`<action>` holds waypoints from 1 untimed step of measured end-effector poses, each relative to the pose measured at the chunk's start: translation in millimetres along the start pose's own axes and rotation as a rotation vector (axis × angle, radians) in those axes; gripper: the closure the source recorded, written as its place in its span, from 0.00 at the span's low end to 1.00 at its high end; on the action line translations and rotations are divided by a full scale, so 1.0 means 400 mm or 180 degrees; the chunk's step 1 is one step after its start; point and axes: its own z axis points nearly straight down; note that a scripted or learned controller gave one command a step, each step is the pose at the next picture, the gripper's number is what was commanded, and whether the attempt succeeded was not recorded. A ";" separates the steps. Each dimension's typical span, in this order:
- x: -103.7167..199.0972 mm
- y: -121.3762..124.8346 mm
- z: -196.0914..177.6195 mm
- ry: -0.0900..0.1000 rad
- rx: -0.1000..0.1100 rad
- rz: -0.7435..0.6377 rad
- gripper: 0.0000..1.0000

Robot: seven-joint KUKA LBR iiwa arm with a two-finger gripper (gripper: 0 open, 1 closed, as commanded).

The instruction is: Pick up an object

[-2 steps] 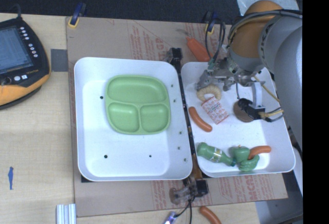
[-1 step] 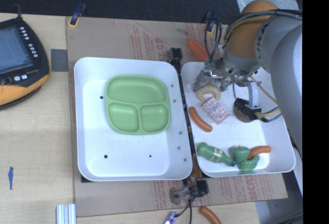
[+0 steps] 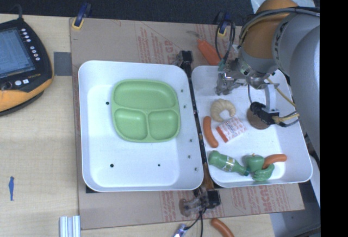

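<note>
At the near edge of the bench (image 3: 38,176), an orange sausage-shaped piece (image 3: 223,226) is lying on the brown cardboard sheet (image 3: 136,214), outside the bins, beside a small black clamp (image 3: 209,198).

In the right bin (image 3: 304,173), along its near wall, a green toy bottle (image 3: 227,163) is lying on its side, and just beside it a green toy vegetable (image 3: 259,168) is touching an orange sausage (image 3: 274,160). A little farther in, a red sausage (image 3: 207,131) is lying close to the wall between the bins, and next to it a small red and white packet (image 3: 231,129) is resting. Above the packet a pale toy croissant (image 3: 223,109) is sitting. To the right of these a dark brown round piece (image 3: 259,117) is lying under some cables.

In the left bin (image 3: 89,122), a green divided plate (image 3: 145,110) is lying flat, nearer to the far wall.

At the far part of the right bin, the gripper (image 3: 224,85) is hanging just behind the croissant. I cannot tell how the fingers are standing, and nothing is showing between them. The grey arm with the orange band (image 3: 269,32) is reaching in from the right.

Beyond the bins, an orange carrot-like piece (image 3: 207,51) is lying on the cardboard, and a teach pendant (image 3: 22,64) is resting at the left.
</note>
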 end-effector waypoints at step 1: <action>0.000 0.000 0.000 0.0000 0.0001 0.0000 0.00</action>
